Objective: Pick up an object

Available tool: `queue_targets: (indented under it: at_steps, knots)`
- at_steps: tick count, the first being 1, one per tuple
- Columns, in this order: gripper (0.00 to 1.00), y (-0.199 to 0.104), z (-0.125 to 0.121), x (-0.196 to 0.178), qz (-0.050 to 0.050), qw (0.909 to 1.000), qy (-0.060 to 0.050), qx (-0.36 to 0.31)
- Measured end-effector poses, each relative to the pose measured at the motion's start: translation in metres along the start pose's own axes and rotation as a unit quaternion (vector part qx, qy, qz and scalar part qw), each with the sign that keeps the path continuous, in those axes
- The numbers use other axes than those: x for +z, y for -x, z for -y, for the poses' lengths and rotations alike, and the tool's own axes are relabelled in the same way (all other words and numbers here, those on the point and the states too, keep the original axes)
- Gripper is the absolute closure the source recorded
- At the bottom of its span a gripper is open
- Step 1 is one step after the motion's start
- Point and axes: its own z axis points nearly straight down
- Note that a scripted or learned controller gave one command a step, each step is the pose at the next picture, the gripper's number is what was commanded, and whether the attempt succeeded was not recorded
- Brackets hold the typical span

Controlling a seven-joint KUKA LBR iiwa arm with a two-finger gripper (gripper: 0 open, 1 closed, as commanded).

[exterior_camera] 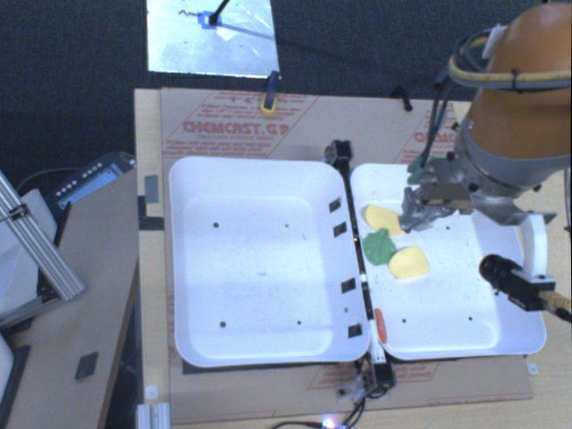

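Gripper (pixel 413 218), finger state unclear, hangs beside the pale yellow soft lump (pixel 383 219); a misaligned closing could nudge it away.

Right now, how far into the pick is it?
Done: the arm has reached over the right bin, and the gripper is low beside the upper yellow piece. In hand: nothing visibly; that piece, the green piece and the lower yellow piece all lie on the bin floor. Left: grasp one and lift it. The left bin plays no part yet.
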Motion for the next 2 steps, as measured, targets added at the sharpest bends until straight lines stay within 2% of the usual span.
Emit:
queue_targets:
  at_steps: [1, 2]
  knots:
    - [1.0, 0.072, 0.0, -0.117, 0.002, 0.9999, 0.012, 0.007]
    - [1.0, 0.001, -0.006, 0.053, 0.0, 1.0, -0.003, 0.0]
